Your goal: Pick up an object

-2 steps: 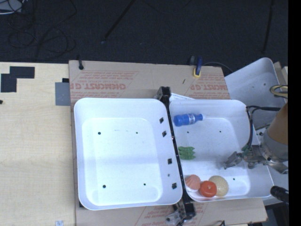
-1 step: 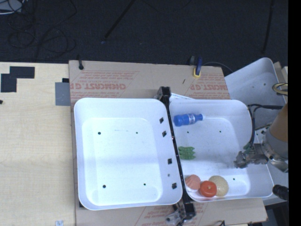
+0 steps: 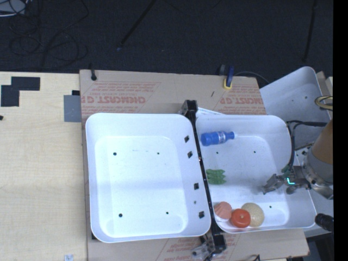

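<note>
The right bin (image 3: 274, 125) holds several objects. A blue bottle (image 3: 217, 138) lies on its side near the far left corner. A small green object (image 3: 215, 176) rests by the left wall. At the front, a salmon-pink piece (image 3: 222, 209), a red round object (image 3: 240, 218) and a beige round object (image 3: 254, 213) sit together. My gripper (image 3: 271, 185) reaches in from the right, low over the bin floor, right of the green object and above the beige one. It touches none of them.
The left bin (image 3: 93, 145) stands beside the right one, with a black divider (image 3: 198, 162) between them. Both rest on brown cardboard (image 3: 136, 94). A white panel (image 3: 293, 94) and cables lie at the right, near the arm.
</note>
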Robot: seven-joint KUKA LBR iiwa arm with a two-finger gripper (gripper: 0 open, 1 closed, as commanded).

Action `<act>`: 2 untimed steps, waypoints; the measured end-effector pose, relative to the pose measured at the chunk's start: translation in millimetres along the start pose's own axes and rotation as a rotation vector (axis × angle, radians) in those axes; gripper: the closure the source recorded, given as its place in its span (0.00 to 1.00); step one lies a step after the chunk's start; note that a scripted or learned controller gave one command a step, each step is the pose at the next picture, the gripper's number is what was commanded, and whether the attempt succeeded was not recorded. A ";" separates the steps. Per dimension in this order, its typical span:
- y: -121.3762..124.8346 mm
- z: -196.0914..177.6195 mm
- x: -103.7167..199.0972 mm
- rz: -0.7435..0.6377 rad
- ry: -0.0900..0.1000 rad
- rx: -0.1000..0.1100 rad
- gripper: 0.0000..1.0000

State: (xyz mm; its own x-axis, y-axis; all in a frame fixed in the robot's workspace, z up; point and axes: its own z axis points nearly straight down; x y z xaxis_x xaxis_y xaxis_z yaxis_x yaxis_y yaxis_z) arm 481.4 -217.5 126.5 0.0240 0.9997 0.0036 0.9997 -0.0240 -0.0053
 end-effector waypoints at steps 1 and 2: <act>0.0 0.0 0.0 0.000 0.000 0.000 0.00; 0.0 0.0 0.0 0.000 0.000 0.000 0.00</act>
State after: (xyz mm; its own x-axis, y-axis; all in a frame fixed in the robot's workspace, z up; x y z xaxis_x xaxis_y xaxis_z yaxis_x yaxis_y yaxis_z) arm 481.4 -217.5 126.5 0.0240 0.9997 0.0036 0.9997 -0.0240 -0.0053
